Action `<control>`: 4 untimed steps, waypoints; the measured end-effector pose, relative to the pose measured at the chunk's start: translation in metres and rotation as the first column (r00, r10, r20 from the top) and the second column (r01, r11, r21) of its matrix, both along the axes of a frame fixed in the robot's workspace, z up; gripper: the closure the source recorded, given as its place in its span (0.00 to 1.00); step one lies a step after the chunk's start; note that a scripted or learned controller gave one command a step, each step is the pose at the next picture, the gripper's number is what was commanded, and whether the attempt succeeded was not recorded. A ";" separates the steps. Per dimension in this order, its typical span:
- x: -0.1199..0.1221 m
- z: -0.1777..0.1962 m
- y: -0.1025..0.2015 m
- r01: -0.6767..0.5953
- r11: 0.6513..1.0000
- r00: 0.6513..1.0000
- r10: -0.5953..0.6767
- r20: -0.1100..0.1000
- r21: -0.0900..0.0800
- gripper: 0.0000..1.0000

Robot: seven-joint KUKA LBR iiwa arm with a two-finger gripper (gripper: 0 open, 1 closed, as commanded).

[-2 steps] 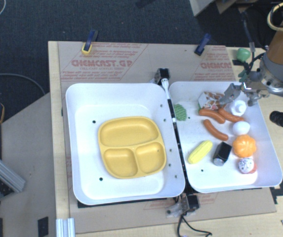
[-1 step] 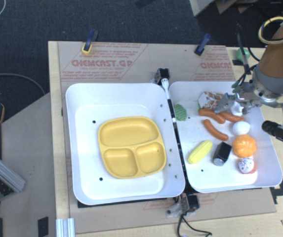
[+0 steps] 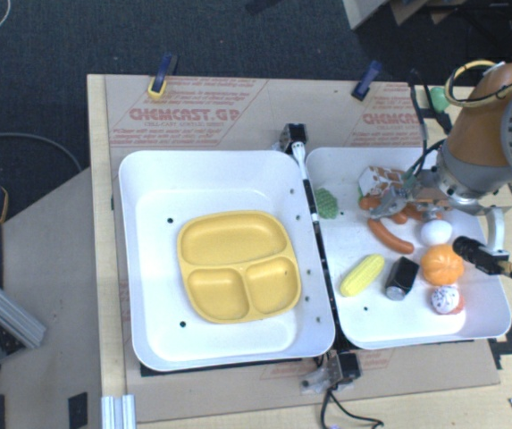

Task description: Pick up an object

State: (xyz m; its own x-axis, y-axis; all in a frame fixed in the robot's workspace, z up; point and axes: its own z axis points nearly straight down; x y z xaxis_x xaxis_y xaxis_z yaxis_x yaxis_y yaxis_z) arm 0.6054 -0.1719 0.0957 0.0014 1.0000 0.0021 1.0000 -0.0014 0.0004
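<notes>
Largely cut off at the right edge, the arm [image 3: 492,123] overhangs the right bin [image 3: 363,324]. Its gripper [image 3: 405,197] sits low over cluttered toys beside the sausage [image 3: 390,235]; finger state cannot be made out.

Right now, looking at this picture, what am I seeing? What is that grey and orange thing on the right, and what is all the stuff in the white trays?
You are looking down at a slant from one fixed camera above a bench. The grey and orange thing is a robot arm reaching in from the right. Its gripper is low over the back of the right bin; whether it grips anything is too cluttered to tell. Its job is to pick up an object.

The left bin holds a yellow divided plate. The right bin holds toy food: a green piece, a sausage, a corn cob, a white egg, an orange, a small black block and a red-and-white ball.
</notes>
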 end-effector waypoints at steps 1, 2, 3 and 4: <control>0.005 -0.002 -0.003 -0.001 1.000 1.000 0.001 0.014 -0.008 0.00; 0.005 0.006 -0.002 0.000 1.000 1.000 0.000 0.015 -0.007 1.00; 0.000 0.068 -0.003 -0.001 1.000 1.000 0.001 0.005 -0.004 1.00; 0.004 0.112 -0.001 -0.002 1.000 1.000 0.002 0.006 -0.004 1.00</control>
